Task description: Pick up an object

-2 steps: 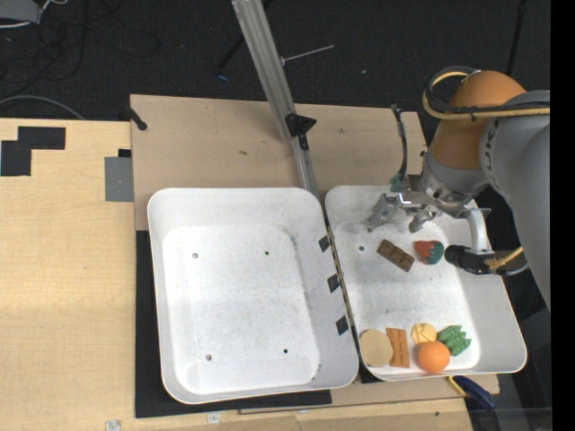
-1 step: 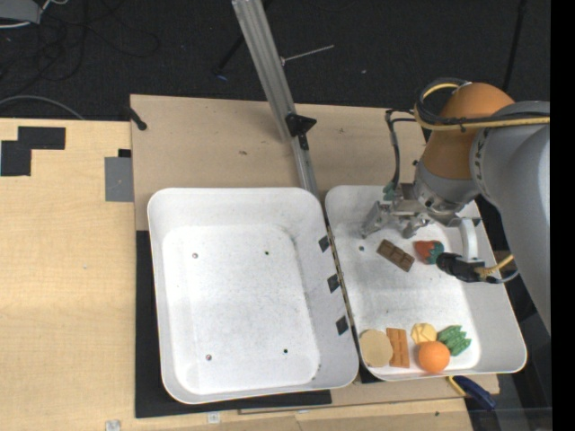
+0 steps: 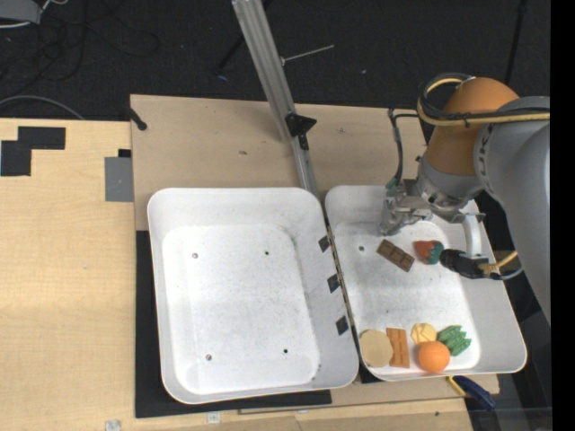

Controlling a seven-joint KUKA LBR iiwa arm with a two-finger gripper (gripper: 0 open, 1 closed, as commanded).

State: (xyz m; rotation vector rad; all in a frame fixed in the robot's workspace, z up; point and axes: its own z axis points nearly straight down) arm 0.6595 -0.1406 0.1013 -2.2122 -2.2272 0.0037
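My grey arm reaches in from the right, bent downward at the wrist, with the orange band sitting just above and behind it. My gripper [image 3: 396, 225] hangs below the wrist, its two fingers pointing down and slightly left.

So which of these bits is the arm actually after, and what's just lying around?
Part of the job:
gripper
right bin
brown block
red and teal toy
tan round piece
orange slab
yellow piece
orange ball
green piece

Just lying about:
left bin
metal rail
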